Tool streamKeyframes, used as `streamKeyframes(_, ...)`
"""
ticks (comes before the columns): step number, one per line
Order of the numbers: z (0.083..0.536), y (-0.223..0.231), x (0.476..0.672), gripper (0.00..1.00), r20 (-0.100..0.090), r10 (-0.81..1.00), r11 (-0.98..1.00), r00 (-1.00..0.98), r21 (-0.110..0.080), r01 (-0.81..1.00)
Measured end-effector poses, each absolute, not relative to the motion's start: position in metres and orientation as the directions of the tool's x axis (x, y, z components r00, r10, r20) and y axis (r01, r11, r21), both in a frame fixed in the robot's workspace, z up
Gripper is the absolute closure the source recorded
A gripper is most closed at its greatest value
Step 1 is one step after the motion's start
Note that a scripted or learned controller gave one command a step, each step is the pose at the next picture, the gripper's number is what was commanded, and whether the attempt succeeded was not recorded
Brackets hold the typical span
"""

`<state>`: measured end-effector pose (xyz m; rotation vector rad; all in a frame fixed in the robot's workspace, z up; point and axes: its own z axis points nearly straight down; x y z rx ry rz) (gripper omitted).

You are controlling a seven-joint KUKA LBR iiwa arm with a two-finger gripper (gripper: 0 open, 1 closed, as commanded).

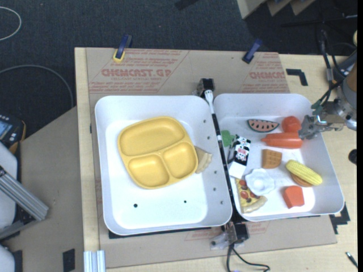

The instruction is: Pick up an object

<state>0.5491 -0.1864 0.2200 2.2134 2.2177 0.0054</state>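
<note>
In the camera view, the tool is seen at the right edge of the right bin, just beside the red carrot. Whether anything is gripped cannot be told. A watermelon slice, waffle, corn cob, pizza slice and red block are spread in that bin. A yellow divided plate is laid in the left bin.

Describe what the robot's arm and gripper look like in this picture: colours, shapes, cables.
Little of the arm enters at the right edge: a pale grey, rounded wrist section with dark cables looping above it. Below it, the gripper is a small, blocky assembly of grey metal with darker parts, sitting at the right bin's rim. The picture is too blurred there to make out any markings.
</note>
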Motion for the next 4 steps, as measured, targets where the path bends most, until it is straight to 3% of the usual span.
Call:
streamKeyframes(1, 0.213, -0.131, 0.549, 1.0, 0.003, 1.0, 0.005, -0.005, -0.002, 1.0)
streamKeyframes(2, 0.225, -0.079, 0.535, 1.0, 0.004, 1.0, 0.006, -0.006, -0.001, 1.0)
streamKeyframes(4, 0.214, 0.026, 0.527, 1.0, 0.003, 1.0, 0.007, -0.007, -0.003, 1.0)
